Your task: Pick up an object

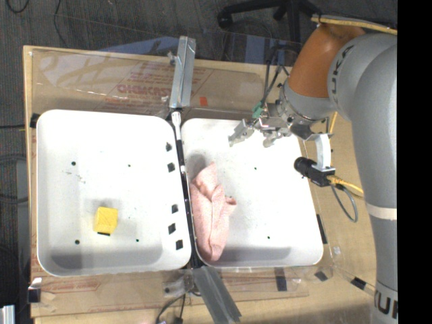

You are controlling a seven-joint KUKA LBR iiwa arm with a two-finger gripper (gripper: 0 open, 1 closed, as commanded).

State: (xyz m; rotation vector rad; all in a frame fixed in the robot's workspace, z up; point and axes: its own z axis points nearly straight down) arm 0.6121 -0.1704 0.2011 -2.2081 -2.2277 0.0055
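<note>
Two bins [101, 123] under my camera. I am seeing the arm [351, 86] reaching in over the right bin's far edge, gripper [255, 132] with fingers spread, gripping nothing. Soft pink cloth [210, 211] is lying crumpled against the divider; small yellow sponge block [106, 220] is sitting in the left bin.

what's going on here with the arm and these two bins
A grey robot arm reaches in from the right, and its pincer hangs over the upper part of the right bin with nothing between its fingers. A pink cloth lies crumpled against that bin's left wall, apart from the pincer. A small yellow block sits in the left bin. Nothing has been picked up yet.
</note>
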